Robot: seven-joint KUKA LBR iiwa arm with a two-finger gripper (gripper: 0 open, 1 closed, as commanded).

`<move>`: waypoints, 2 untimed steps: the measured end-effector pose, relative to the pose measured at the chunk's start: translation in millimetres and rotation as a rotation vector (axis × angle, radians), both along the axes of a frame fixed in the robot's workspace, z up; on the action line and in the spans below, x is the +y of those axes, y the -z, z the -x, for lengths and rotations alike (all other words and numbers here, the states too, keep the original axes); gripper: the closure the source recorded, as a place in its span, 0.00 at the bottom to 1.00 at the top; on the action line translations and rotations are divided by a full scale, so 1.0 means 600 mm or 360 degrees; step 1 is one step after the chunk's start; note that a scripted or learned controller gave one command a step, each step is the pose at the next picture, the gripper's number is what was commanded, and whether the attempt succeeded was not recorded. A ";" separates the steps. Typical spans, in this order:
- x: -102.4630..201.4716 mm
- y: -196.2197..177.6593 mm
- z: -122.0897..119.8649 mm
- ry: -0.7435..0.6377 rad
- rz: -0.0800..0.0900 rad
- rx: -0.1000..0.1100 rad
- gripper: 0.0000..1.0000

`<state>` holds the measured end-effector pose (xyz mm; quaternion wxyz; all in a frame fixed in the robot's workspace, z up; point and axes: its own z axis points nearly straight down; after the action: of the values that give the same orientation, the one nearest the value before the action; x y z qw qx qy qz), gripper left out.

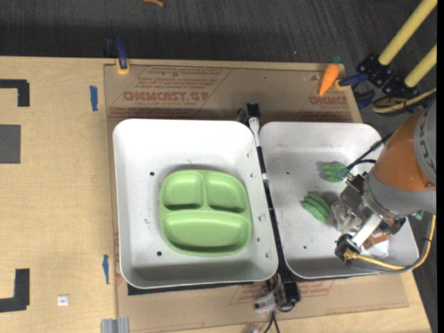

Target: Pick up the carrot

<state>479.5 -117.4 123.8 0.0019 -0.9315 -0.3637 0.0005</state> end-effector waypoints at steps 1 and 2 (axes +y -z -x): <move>-0.001 -0.041 0.000 -0.0086 0.0005 -0.0003 1.00; 0.070 -0.101 -0.090 -0.0287 0.0004 -0.0003 1.00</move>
<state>533.4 -75.1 184.5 0.0004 -0.8950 -0.4461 0.0002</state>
